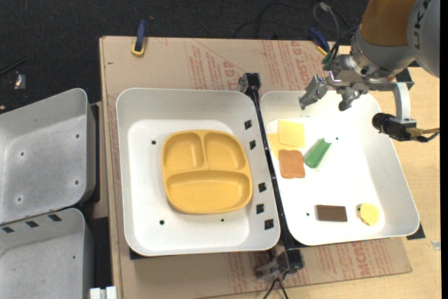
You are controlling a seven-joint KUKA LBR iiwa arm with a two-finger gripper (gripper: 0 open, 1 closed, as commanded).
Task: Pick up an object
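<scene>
In the right bin point(392, 171) lie several small objects: a pale yellow square point(292, 133), an orange-brown slab point(291, 164), a green piece point(317, 152), a dark brown block point(331, 213) and a small yellow lump point(368, 214). My gripper point(327, 99) hangs over the bin's far edge, above and to the right of the yellow square. Its two fingers are spread apart with nothing between them. The left bin point(133, 171) holds a yellow divided plate point(207, 171).
A black clamp and divider point(262, 150) run between the two bins. The grey arm with its orange band point(399, 3) fills the top right. White bin lids point(42, 150) lie off the bench at the left. A blue-yellow clamp point(139, 38) grips the board's far edge.
</scene>
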